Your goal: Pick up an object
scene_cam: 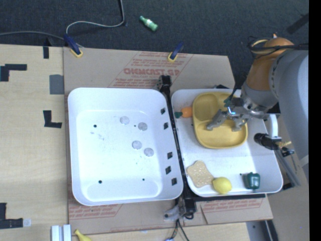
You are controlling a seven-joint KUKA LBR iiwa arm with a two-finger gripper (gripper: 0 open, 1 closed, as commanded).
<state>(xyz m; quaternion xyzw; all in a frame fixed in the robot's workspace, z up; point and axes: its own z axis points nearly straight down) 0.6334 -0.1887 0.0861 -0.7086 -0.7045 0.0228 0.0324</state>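
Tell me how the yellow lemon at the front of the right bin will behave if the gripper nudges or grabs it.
The lemon looks rounded and smooth, so a nudge would probably roll it, perhaps against the tan bread slice that seems to touch it. Its curved, glossy skin may slip between the fingers. It looks small, so probably light.

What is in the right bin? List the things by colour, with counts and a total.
Yellow: 2, the bowl and the lemon
Orange: 1, a small piece beside the bowl
Tan: 1, the cracker
Teal: 1, the small block
Total: 5
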